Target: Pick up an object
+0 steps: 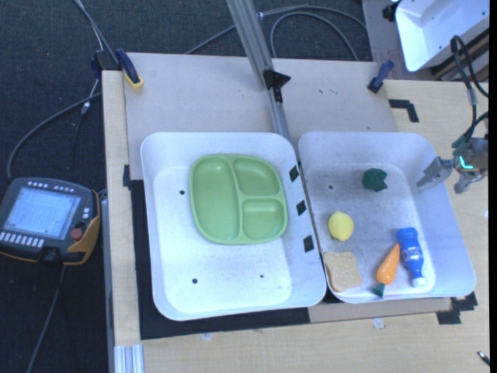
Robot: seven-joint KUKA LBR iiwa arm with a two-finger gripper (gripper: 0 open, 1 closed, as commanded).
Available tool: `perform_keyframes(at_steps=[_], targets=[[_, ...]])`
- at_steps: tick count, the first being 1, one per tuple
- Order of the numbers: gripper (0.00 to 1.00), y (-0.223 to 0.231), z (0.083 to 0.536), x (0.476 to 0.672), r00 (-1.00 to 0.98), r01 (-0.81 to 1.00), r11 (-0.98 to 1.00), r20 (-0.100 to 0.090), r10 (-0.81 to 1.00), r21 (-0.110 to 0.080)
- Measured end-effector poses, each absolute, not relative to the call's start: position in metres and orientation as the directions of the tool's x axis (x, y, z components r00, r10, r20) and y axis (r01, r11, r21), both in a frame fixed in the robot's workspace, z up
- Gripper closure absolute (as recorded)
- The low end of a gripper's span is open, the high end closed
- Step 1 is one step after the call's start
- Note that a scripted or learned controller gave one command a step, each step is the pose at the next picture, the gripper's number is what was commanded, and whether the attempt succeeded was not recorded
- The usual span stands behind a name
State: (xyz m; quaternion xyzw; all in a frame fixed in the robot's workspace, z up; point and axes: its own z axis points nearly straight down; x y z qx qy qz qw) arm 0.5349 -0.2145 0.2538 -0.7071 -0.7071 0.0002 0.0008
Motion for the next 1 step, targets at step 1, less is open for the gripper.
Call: perform_keyframes(at_steps=[1], targets=[[0.00, -0.2145, 0.2544, 0.5353, 0.000, 1.000, 0.000, 0.000, 1.000, 0.000]])
